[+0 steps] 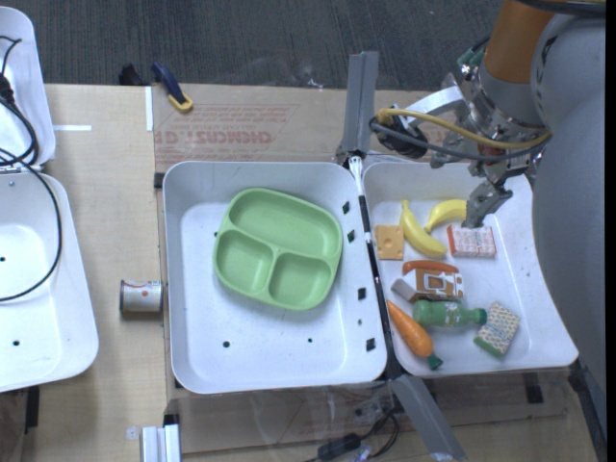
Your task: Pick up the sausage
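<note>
The gripper [478, 210] hangs over the back part of the right bin [539, 340]. Its tip is just above a red and white packet [472, 242]. From this slanted angle I cannot tell whether it is open or closed, and nothing can be seen held in it.

The sausage [422, 268] appears to be the short reddish-orange curved piece, though it is small and partly merged with its neighbour. It lies below and to the camera's left of the gripper, apart from it, against the top edge of a white and orange carton [440, 285].

Two bananas sit beside the gripper on that same side: one small one [445, 212] just next to it and a longer one [420, 231] a little further off. A square cracker [389, 243] lies beyond them, near the bin's left wall.

Nearer the camera than the gripper are a green bottle [449, 315], a carrot [412, 332] and a speckled sandwich piece [498, 329].

Well away from the gripper, the left bin [192, 354] holds a green divided plate [278, 248].
</note>
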